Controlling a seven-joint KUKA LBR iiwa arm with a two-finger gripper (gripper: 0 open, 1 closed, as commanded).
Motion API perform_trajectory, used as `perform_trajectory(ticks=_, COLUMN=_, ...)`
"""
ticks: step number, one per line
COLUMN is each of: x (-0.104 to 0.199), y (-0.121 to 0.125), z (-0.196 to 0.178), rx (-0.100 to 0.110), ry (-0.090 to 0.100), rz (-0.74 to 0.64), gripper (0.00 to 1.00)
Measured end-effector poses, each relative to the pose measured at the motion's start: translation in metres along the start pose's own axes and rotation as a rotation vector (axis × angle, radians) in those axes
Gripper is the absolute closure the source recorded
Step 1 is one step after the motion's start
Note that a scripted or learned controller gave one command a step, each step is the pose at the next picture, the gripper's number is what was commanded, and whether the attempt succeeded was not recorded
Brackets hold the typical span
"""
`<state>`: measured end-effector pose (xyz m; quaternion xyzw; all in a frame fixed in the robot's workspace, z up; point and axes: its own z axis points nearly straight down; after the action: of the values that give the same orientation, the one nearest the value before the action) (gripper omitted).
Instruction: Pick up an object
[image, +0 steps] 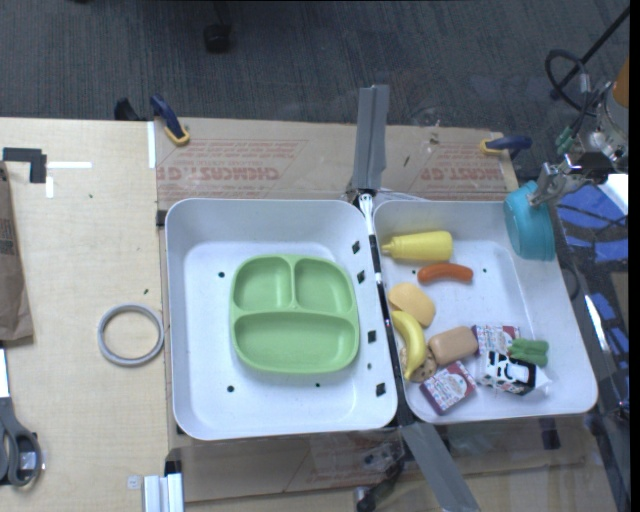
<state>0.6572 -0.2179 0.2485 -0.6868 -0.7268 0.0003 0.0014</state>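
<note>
Shows the gripper (552, 184) at the far right, just above the back right corner of the right bin (572, 335), close over a teal container (530, 232) that leans on that corner. Cannot tell whether the grip is released or clenched: too small and cluttered with cables there. Sees nothing clearly held.

Finds the pickable things gathered in the right bin. Puts a yellow mustard bottle (417, 245) on its side near the back, with an orange-red sausage (445, 272) just in front of it. Places a tan bun-like piece (412, 303) by the left wall, touching a banana (407, 343) that curves down along the same wall. Sets a brown bread-like piece (452, 345) just beside the banana, and a small red packet (447, 388) near the front rim. Adds a black-and-white cow-patterned carton (510, 373) towards the front right, with a green piece (531, 350) touching its upper edge.

Holds a green divided plate (295, 315) flat in the middle of the left bin (172, 300).

Leaves a tape ring (131, 333) on the wooden bench to the left, well apart from both bins, and scissors (18, 455) at the lower left edge
</note>
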Motion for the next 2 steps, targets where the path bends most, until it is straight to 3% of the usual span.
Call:
perform_trajectory(ticks=1, x=-0.0033, y=0.0015, z=0.0079, rx=0.001, ry=-0.001, rz=0.207, gripper=1.0)
perform_trajectory(ticks=2, x=-0.0035, y=0.0018, z=0.0068, rx=-0.001, ry=-0.002, rz=0.207, gripper=0.0)
